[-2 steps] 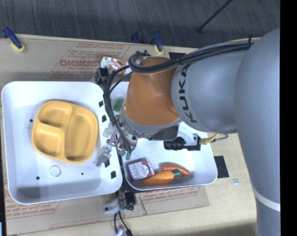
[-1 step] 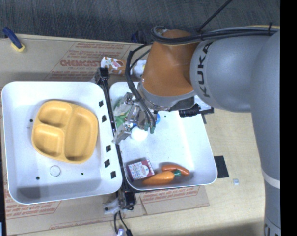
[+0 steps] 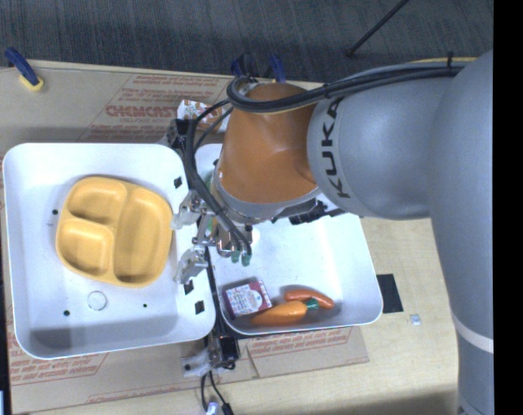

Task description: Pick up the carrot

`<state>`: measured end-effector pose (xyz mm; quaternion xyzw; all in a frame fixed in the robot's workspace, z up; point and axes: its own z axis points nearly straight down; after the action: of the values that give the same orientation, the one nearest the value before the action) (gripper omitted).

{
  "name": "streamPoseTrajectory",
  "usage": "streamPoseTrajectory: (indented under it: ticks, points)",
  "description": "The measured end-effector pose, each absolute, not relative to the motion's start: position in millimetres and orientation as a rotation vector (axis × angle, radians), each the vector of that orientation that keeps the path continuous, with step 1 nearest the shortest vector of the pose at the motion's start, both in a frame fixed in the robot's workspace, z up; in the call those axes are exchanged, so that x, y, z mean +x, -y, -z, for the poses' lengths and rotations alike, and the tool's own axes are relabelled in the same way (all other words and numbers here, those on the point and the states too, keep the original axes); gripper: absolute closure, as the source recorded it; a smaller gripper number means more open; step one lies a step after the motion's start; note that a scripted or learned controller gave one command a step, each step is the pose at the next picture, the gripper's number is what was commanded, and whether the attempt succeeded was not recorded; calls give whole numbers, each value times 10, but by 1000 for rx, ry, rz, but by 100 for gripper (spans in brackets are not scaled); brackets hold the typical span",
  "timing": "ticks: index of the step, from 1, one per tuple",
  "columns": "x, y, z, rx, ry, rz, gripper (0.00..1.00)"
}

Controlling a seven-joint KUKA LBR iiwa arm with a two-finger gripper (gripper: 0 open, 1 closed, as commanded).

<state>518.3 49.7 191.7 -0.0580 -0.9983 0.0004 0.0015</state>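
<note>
KUKA arm [image 3: 399, 137] leans in over the right bin [image 3: 365, 266], its orange wrist band [image 3: 265, 150] hiding most of that bin's far half. The gripper [image 3: 229, 247] hangs near the wall shared by the 2 bins; fingers look slightly parted w/ nothing between them, though the wrist shadows them.

The carrot [image 3: 287, 312] lies on its side along the near wall of the right bin, green tip toward the left, just beside a small red-and-white packet [image 3: 246, 298]. A 2nd orange piece [image 3: 311, 298] sits touching it on the far side; can't tell if it's part of the same toy.

To do the pick well, the gripper prob. needs to shift toward the near wall and right, then come down w/ fingers straddling the carrot across its short axis, at mid-body.

Room is tight: the near wall hugs 1 side, so that finger has little gap to slip into, and the packet crowds the left end. Approx. open floor lies in mid-bin. The left bin [image 3: 19, 232], holding a yellow divided tray [image 3: 114, 229], is out of the way.
</note>
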Motion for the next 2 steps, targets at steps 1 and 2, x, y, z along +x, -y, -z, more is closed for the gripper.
streamPoseTrajectory:
  ticks: [1, 2]
  points:
    - [5946, 82, -2466, 122, 3141, -2, 0]
    - [5420, -488, -1915, 151, 3136, -1, 0]
